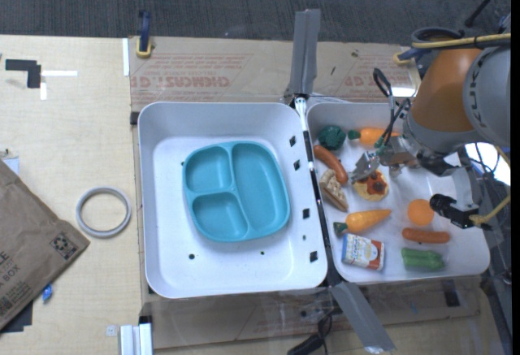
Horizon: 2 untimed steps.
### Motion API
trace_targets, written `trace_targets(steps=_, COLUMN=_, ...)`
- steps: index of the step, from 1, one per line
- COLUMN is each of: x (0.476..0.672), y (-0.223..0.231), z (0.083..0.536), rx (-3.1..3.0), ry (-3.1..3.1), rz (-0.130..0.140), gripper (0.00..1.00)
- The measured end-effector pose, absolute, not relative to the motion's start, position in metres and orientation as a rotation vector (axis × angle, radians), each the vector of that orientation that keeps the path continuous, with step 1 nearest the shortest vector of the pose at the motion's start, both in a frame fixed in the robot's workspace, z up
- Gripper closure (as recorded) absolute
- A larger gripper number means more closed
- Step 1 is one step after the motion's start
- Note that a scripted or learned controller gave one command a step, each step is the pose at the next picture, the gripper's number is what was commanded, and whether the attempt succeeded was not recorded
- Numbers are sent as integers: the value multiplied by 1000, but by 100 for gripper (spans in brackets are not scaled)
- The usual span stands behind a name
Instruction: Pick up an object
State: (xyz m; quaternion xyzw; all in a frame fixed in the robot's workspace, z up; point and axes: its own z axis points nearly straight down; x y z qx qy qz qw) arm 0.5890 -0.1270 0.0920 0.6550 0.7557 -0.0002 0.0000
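Left of the right bin, the left bin carries a teal divided plate, set apart from the clutter. The right bin gathers the pickable toy food: hot dog, pizza slice, carrot, orange ball. Over its middle the gripper hangs low beside a small red-and-yellow piece, the likely target; its opening cannot be told.

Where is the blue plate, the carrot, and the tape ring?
blue plate (236,191): camera view, on the ridge where its three compartments meet.
carrot (366,220): camera view, on the middle of its orange body.
tape ring (103,197): camera view, on the upper rim of the ring.
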Motion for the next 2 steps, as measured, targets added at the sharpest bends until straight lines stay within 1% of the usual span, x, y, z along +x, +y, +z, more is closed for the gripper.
trace_targets(steps=1, x=590, y=-129, z=102, rx=2060, ry=2369, rz=1, gripper=100)
trace_targets(steps=2, x=594, y=-63, z=191, rx=2030, ry=2397, rz=-2, gripper=100)
